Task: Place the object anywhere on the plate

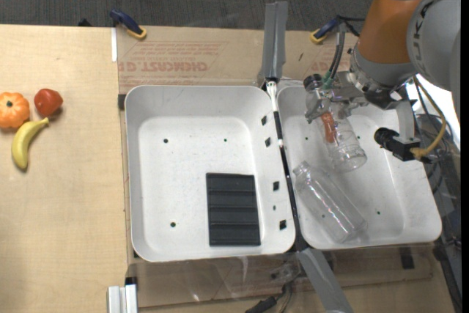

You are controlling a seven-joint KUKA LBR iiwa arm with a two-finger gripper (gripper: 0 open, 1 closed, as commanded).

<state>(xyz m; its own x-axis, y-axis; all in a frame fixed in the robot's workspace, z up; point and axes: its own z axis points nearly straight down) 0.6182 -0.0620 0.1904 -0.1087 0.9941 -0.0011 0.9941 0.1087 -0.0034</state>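
The arm (410,18) reaches over the right bin (410,223), where its gripper (327,113) hangs above a clear cup (344,146); the finger gap cannot be made out. The left bin (146,157) holds a black ridged plate (234,209). A clear bottle (328,201) lies in the right bin, just below the cup.
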